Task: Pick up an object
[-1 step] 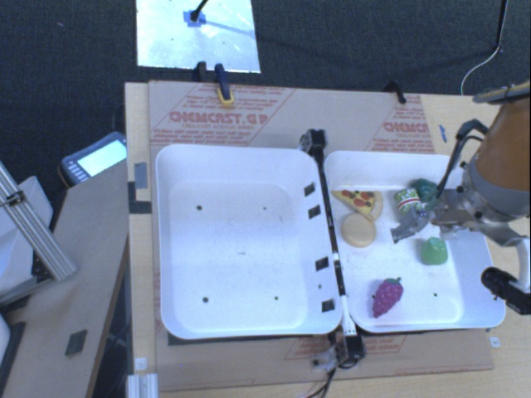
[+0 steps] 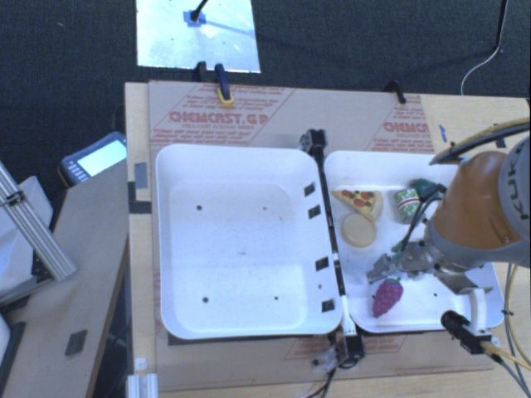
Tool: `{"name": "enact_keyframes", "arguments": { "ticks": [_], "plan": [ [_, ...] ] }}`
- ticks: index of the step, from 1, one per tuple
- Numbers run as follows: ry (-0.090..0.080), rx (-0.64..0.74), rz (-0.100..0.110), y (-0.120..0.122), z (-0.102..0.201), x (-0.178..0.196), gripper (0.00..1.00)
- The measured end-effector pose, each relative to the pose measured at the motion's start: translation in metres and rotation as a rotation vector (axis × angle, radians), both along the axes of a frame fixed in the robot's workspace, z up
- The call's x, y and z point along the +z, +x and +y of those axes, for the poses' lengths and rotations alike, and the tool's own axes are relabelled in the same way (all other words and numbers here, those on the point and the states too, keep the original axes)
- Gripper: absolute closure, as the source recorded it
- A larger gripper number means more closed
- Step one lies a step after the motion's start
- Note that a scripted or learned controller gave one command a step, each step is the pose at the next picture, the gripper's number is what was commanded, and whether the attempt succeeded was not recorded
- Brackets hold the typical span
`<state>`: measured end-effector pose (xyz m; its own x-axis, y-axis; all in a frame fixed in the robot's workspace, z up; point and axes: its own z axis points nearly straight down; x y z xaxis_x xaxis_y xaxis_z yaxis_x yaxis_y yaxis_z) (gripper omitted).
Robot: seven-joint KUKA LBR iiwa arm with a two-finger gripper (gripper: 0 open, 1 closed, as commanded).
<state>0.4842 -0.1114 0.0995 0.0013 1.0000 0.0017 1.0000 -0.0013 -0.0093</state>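
The gripper hangs low in the right bin, its metal tip just above the purple grape bunch; whether it is open or closed I cannot tell from this angle. The grapes lie immediately on its near side, almost touching, long axis running near to far, so a short drop toward the near edge looks like the deciding move. Farther off sit the round cookie, the pizza slice and a green-and-white can, all on the far side.
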Motion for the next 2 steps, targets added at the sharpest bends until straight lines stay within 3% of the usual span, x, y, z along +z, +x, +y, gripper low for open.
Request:
{"name": "enact_keyframes", "arguments": {
  "ticks": [1, 2],
  "plan": [
    [-0.004, 0.011, -0.034, 0.106, 0.040, 0.237, 0.00],
    [0.002, 0.016, -0.032, 0.117, 0.140, 0.397, 0.00]
  ]
}}
